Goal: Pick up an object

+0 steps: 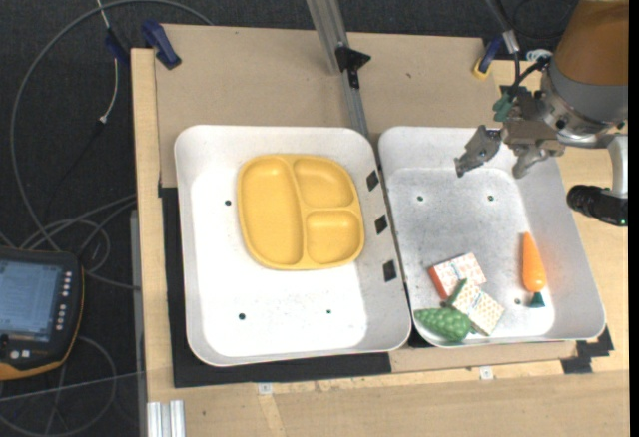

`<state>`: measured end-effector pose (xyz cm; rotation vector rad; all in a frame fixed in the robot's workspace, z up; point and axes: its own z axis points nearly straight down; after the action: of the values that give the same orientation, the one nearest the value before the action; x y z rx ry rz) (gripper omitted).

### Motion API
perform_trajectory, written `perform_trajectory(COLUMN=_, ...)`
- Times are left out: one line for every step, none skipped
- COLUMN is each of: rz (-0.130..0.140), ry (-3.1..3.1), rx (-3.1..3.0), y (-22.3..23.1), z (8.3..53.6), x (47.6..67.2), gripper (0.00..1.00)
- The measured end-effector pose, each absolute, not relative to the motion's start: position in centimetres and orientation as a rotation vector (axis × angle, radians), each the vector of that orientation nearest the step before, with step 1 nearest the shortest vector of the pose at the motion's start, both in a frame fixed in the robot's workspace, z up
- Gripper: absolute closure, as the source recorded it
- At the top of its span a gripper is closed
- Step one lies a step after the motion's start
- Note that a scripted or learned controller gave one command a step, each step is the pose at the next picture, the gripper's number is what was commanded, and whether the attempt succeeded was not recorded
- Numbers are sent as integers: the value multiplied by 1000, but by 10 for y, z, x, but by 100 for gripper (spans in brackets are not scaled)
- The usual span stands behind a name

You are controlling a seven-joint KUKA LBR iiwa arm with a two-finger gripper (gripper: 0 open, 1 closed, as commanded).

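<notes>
While jaws gape empty | left bin [200, 225]: yellow tray [300, 209] | right bin [439, 216]: carrot [533, 262], seemingly cartons [469, 290]

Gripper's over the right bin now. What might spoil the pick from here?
1. The gripper hangs open near the bin's far edge; the carrot and boxes lie well nearer the front, so a straight descent likely grabs nothing.
2. The boxes and green toy touch, so a grasp could catch two or slip.

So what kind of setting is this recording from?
Probably a robotics lab bench for pick-up trials: two shallow white bins sit on a clamped board, a handheld control pendant with a screen lies beside loose cables, and toy food such as an orange plastic carrot serves as props.
</notes>
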<state>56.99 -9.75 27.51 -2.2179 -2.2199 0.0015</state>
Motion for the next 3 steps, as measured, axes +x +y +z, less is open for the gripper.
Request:
perform_trajectory(rz=1, ry=-2220, rx=-2218, y=-98, z=275, x=570, gripper=0)
perform_trajectory(rz=8, ry=-2216, rx=-2216, y=-94, z=212, x=566, gripper=0)
perform_trajectory(rz=6, ry=-2217, rx=-2216, y=-89, z=169, x=566, gripper=0)
